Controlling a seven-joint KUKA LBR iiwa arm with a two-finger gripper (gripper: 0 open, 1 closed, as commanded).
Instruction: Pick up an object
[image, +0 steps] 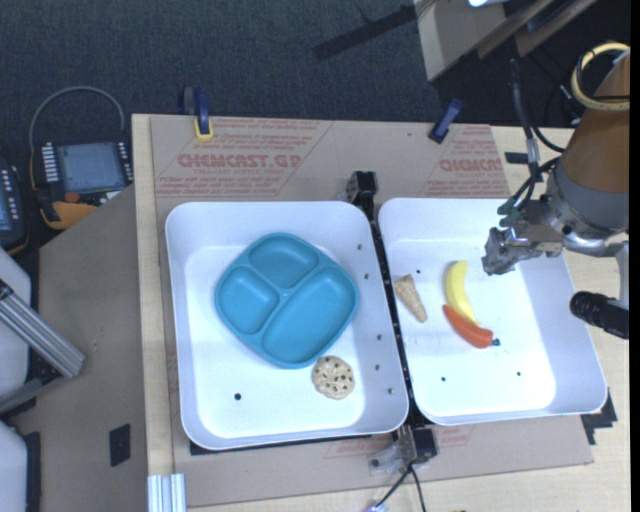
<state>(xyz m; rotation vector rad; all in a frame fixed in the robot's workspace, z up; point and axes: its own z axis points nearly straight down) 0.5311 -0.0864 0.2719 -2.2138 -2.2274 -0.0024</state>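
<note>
The right bin (520, 390) holds a yellow banana (457, 288), a red-orange chili pepper (468, 325) just below it, and a beige cone-shaped piece (411, 298) near the bin's left wall. My gripper (497, 258) hangs over the right bin's upper right part, a short way right of and above the banana's top end. Nothing shows between its fingers. In the left bin (200, 400) lie a blue divided plate (287, 297) and a round cookie (333, 377) below the plate's lower right edge.
The arm's orange band and grey wrist (600, 160) reach in from the upper right. A black clamp (362, 186) sits between the bins at the back. A screen device (88, 165) lies off the bench at the upper left.
</note>
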